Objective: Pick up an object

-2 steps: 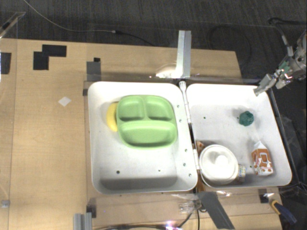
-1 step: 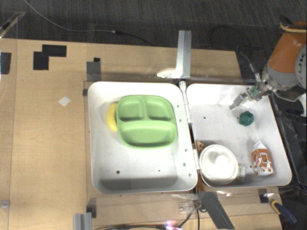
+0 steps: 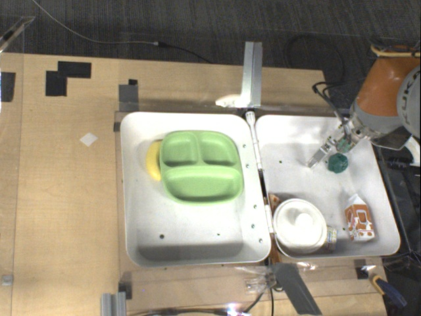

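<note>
End effector (image 3: 327, 151) low in right bin (image 3: 289, 133), fingers spread, nothing between them; small teal object (image 3: 338, 163) just beside it; green divided tray (image 3: 200, 165) in left bin (image 3: 138, 196)

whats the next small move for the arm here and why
Probably shift the tool slightly toward the teal ball and lower it. The tool sits in the right bin just beside the ball, with nothing visibly between its fingers, so centring over it comes first.

Tan wooden bench (image 3: 59, 196) carries two white bins side by side: left bin (image 3: 141, 236), right bin (image 3: 385, 242).
</note>
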Robot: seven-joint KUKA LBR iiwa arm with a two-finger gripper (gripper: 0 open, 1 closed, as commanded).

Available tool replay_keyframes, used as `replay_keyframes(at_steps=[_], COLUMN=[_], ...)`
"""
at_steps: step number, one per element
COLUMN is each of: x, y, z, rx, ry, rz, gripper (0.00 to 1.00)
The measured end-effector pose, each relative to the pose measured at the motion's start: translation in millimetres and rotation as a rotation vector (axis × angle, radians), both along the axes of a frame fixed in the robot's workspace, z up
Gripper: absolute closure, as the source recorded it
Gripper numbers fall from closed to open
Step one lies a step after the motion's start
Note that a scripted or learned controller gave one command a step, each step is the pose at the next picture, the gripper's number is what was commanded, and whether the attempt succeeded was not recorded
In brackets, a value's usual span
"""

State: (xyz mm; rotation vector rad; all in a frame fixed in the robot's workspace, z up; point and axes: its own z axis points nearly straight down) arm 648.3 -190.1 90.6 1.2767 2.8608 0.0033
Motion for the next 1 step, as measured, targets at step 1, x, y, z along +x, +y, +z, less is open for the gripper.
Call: replay_keyframes(at_steps=[1], x=[-1.3], y=[-14.6], z=[30.7], rx=[0.0], ry=[-0.002], rz=[-0.138], gripper=[0.0])
